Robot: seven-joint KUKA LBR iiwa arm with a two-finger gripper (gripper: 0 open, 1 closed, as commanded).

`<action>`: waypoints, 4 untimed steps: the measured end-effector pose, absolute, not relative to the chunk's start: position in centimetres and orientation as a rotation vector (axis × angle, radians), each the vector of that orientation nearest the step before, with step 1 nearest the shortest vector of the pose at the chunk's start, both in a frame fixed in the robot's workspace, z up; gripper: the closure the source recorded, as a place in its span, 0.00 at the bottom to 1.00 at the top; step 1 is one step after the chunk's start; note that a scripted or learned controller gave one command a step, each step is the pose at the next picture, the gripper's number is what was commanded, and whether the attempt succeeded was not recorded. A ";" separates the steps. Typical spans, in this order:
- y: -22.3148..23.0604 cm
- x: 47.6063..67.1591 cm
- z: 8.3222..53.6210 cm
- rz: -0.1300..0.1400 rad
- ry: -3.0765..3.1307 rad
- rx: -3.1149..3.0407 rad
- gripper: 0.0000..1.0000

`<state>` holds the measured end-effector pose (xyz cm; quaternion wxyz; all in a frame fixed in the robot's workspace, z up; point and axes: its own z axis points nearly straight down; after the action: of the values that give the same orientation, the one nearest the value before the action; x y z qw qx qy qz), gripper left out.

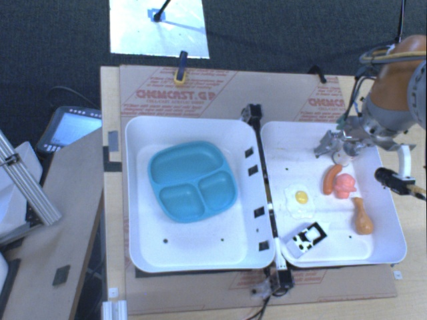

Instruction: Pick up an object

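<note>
Two sausage-like toys, orange sausage (331, 179) and pink figure (344, 185), are lying below your gripper (339, 147); its grip possibly empty, unclear.

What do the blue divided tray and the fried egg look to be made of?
Blue tray: apparently moulded plastic, matte, one even colour with rounded compartment walls. Fried egg: probably a plastic or rubber toy, with a flat white and a smooth yellow dome; which one isn't clear.

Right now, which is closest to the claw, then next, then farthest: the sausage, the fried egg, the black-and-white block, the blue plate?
From the claw:
1. Sausage, just below it in the right bin.
2. Fried egg, further toward the divider.
3. Black-and-white block, at the right bin's near corner.
4. Blue plate, away in the left bin.
</note>
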<state>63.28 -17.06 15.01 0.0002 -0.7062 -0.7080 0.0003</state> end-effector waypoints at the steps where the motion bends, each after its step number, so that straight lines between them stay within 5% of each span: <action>1: -16.5 63.3 12.3 -0.010 -2.229 -2.219 0.00; 2: -16.5 63.2 13.0 -0.008 -2.230 -2.220 1.00; 4: -17.0 63.3 24.1 -0.007 -2.233 -2.221 1.00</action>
<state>63.30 -17.03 24.06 -0.0039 -0.7052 -0.7090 -0.0021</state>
